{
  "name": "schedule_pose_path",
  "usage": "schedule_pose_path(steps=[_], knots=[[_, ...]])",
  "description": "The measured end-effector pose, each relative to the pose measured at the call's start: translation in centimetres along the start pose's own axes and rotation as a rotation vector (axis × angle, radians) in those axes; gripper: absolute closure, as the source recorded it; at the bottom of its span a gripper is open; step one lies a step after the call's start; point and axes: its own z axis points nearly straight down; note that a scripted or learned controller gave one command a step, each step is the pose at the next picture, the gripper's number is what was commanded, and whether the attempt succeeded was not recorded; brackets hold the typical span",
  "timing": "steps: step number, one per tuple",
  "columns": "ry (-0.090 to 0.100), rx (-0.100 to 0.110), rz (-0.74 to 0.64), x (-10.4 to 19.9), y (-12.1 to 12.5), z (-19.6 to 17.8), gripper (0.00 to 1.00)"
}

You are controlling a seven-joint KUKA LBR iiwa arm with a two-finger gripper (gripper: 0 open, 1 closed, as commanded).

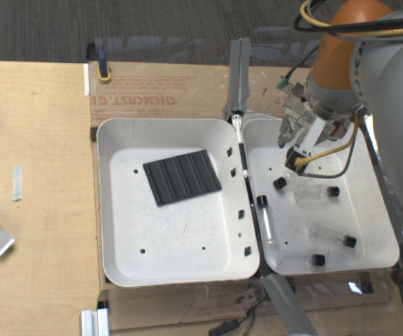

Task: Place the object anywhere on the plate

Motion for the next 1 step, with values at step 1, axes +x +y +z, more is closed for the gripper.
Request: schedule_pose_path(steps=[1], knots=[[0.002,-0.002,-0.103,10.33,-2.44,0.45,1.0]])
